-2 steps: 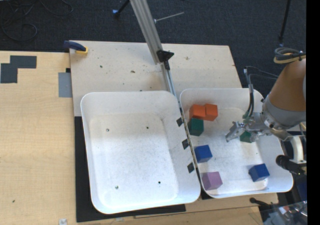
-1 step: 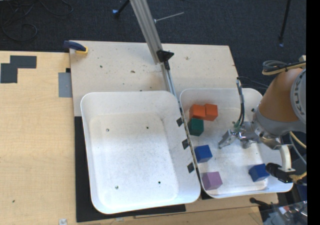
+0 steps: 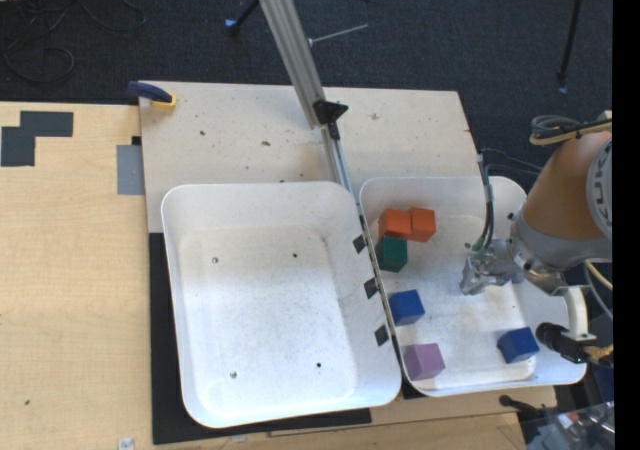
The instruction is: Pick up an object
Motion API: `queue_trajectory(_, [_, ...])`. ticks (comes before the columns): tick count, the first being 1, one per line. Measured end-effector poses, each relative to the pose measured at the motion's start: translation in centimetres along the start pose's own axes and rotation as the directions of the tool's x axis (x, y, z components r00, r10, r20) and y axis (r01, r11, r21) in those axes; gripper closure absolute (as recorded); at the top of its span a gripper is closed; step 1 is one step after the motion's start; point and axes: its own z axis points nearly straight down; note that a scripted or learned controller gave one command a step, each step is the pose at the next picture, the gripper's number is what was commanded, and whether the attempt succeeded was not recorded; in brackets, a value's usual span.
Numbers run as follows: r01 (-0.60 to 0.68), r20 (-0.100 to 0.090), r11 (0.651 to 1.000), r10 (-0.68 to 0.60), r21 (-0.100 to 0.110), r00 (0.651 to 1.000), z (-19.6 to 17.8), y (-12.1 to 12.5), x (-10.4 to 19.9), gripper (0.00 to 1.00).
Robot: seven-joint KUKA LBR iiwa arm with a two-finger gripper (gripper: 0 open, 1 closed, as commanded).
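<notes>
Tool (image 3: 478,276) low over right bin (image 3: 455,193), center-right of frame, near 2 blue cubes (image 3: 406,306); finger state: cannot tell.

Dark carpet (image 3: 450,18) — cables trailing — pale wooden bench (image 3: 70,268).

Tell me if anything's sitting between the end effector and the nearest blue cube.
Nothing visible does. The end effector is over bare floor of the right bin, and the stretch across to the blue cube by the divider holds no other block.
</notes>
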Motion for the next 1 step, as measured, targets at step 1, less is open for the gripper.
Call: queue_trajectory(1, [-0.001, 0.002, 1.000, 0.001, -0.005, 1.000, -4.36, -0.30, -0.62, 1.00])
